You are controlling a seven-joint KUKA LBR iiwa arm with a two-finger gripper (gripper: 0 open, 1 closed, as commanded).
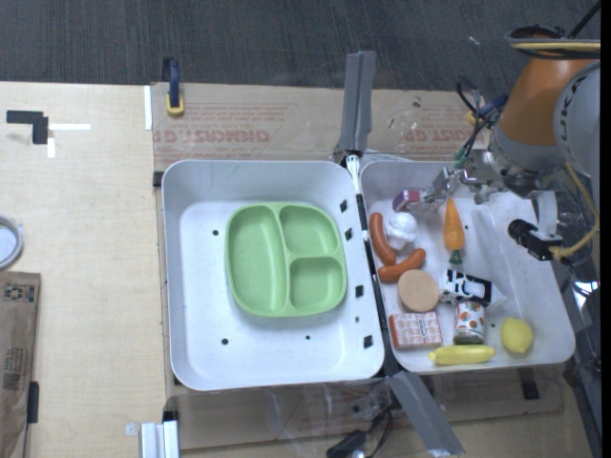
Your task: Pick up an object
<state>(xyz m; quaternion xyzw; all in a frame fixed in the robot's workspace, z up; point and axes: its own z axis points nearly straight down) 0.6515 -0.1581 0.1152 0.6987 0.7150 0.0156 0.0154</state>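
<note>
A: Where does the gripper (pixel 456 175) stand?

B: Over the far part of the right bin (pixel 546 303), where the arm (pixel 539 93) reaches in from the right. Its tip sits near a small purple-and-white packet (pixel 412 198) and just above the top end of the carrot (pixel 453 225). Whether the fingers are apart or together I cannot tell; the wrist and cables hide them.

A: So nothing is held yet?

B: I see nothing between them. The step, as I judge it, is choosing and closing on a target.

A: What is there to choose from?

B: All the loose things lie in the right bin. Besides the carrot there are two sausages (pixel 382 239), a white ball (pixel 402 225), a round tan disc (pixel 418 291), a pink box (pixel 415 330), a small can (pixel 468 322), a banana (pixel 462 354) and a lemon (pixel 516 336). The left bin (pixel 191 284) carries a green divided plate (pixel 284 258).

A: Which would you take?

B: The carrot, likely. It is nearest the tip and lies apart from its neighbours, with bare bin floor on both sides.

A: How to do it well?

B: Set the fingers across its narrow width, not along its length, and come down at its thicker middle rather than the tapering end. Keep clear of the packet and the bin wall on the way down. Close fully before lifting, then rise straight, so a loose hold shows early.
</note>
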